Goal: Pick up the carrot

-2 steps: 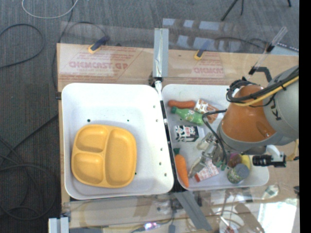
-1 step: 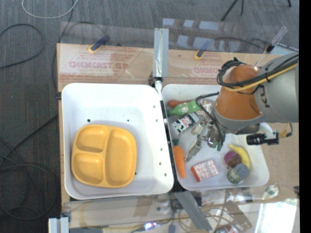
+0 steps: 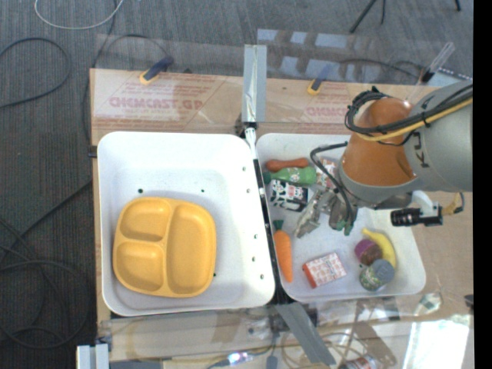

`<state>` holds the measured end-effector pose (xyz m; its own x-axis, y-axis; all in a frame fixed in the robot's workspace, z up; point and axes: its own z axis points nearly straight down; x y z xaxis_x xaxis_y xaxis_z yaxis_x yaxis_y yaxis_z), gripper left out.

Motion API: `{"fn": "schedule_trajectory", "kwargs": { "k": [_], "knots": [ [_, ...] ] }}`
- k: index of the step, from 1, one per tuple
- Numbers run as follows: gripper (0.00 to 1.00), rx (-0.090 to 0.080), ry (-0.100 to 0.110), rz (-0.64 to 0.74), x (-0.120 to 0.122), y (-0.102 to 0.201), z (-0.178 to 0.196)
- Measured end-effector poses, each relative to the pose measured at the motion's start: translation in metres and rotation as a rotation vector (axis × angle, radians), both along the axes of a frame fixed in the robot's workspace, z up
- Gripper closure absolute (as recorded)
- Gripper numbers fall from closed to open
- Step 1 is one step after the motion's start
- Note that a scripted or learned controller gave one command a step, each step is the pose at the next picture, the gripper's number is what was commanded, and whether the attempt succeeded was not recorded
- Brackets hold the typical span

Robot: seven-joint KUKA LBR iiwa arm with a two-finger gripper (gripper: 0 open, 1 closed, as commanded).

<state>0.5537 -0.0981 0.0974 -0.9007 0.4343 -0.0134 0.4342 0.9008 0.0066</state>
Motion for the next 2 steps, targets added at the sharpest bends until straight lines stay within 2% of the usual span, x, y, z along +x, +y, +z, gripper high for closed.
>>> {"fn": "schedule_trajectory", "kwargs": {
  "k": [1,2],
  "knots": [
    [1.0,0.001,0.014,-0.144,0.035,0.067,0.085],
    [1.0,0.002,0.016,-0.607,0.032,0.114,0.105]
  ]
}}
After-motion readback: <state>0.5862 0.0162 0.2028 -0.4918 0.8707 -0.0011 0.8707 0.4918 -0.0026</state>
